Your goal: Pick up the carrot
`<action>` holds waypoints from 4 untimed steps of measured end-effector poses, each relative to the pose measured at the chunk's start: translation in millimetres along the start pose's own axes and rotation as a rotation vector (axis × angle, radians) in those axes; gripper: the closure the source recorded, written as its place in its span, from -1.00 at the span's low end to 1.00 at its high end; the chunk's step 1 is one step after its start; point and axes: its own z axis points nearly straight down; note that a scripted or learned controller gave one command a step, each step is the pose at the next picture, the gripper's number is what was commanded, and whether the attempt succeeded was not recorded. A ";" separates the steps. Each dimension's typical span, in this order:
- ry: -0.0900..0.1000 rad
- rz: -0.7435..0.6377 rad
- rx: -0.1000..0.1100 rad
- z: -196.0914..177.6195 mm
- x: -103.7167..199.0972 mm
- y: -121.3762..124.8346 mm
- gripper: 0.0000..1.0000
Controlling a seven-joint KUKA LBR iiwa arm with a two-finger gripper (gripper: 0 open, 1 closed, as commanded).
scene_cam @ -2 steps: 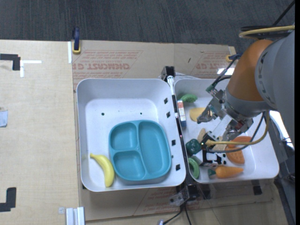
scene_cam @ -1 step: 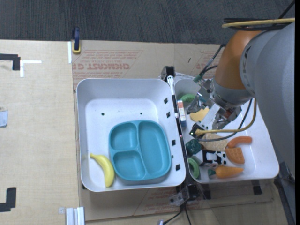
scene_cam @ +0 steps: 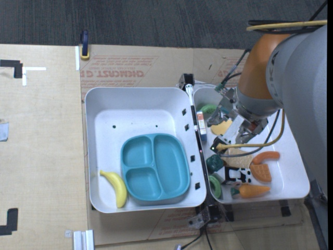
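The gripper (scene_cam: 222, 138) hangs low over the right bin (scene_cam: 291, 184), and I cannot tell how its jaws stand. The carrot (scene_cam: 253, 190) lies near the front edge, well apart from the gripper, beside a black-and-white toy (scene_cam: 238, 175).

The light wooden surface (scene_cam: 41, 155) carries a flattened cardboard sheet (scene_cam: 119, 69) with red print. On that sheet, two shallow white bins sit side by side, touching: the left bin (scene_cam: 99, 139) and the right bin (scene_cam: 291, 184).

Banana (scene_cam: 115, 187) beside teal tray (scene_cam: 155, 167) (left bin (scene_cam: 101, 116))
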 end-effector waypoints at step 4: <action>0.000 0.000 0.000 0.0 0.0 0.0 -1.00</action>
